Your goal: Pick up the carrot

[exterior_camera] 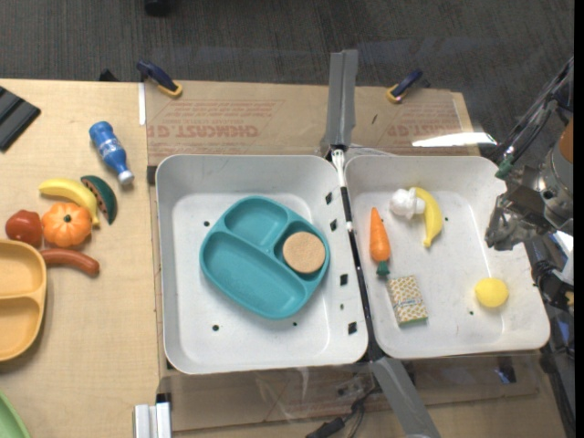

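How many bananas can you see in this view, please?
2: one banana lies in the right bin beside the white item; another banana lies on the bench left of the bins.

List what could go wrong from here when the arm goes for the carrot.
1. The carrot lies close to the right bin's left wall, so the gripper may bump the wall.
2. The cracker sits just below the carrot's green end and could get nudged.
3. The banana and white piece lie across the likely approach path.
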Controlling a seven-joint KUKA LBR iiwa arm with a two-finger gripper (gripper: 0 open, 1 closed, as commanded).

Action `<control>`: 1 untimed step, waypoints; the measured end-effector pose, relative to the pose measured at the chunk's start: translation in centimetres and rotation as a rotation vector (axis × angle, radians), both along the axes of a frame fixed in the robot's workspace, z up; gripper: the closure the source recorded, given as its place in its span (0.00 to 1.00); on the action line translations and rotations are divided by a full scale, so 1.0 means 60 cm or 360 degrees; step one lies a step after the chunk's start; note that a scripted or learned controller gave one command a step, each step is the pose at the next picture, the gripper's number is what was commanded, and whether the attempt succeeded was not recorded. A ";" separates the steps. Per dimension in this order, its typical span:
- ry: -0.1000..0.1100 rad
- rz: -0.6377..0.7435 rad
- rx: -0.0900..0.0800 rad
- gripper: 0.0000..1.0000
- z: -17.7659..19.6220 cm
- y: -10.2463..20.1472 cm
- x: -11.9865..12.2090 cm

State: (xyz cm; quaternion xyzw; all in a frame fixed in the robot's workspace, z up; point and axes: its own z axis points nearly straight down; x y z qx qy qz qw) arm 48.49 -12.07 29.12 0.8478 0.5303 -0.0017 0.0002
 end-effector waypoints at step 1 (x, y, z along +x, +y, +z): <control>0.0004 0.0006 0.0000 1.00 -0.056 0.038 0.094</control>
